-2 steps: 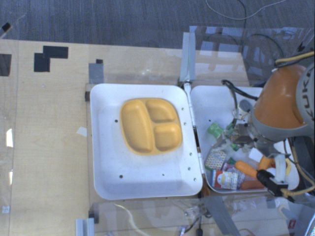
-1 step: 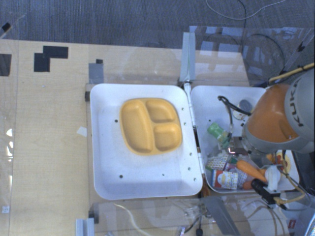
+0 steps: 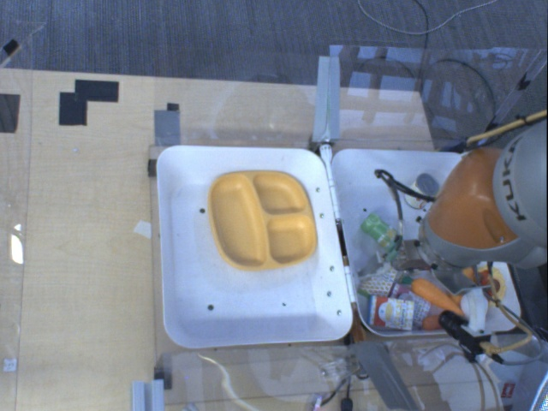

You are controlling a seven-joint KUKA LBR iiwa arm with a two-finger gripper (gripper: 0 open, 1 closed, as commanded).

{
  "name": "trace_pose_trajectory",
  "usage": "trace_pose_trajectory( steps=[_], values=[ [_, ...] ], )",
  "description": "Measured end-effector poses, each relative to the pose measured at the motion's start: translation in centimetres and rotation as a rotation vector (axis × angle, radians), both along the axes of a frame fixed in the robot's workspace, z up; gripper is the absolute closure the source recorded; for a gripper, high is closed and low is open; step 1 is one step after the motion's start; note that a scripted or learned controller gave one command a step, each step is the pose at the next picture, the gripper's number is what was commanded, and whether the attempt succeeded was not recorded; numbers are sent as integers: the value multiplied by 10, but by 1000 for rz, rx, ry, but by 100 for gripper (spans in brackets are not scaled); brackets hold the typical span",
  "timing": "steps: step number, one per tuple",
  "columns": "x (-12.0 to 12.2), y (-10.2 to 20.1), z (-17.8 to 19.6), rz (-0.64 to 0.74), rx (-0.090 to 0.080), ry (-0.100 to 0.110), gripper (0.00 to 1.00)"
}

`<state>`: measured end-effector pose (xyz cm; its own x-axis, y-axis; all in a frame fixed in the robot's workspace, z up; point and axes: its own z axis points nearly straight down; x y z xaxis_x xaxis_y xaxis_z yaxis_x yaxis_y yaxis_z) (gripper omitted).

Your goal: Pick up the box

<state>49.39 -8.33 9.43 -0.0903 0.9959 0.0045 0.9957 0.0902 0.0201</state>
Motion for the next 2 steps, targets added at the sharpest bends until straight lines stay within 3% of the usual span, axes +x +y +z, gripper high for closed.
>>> trace_pose_trajectory(
  steps=[1, 2],
  values=[
    [6, -1, 14, 1, -6, -20, 100],
    [6, -2, 14, 0, -8, -20, 0]
  ],
)
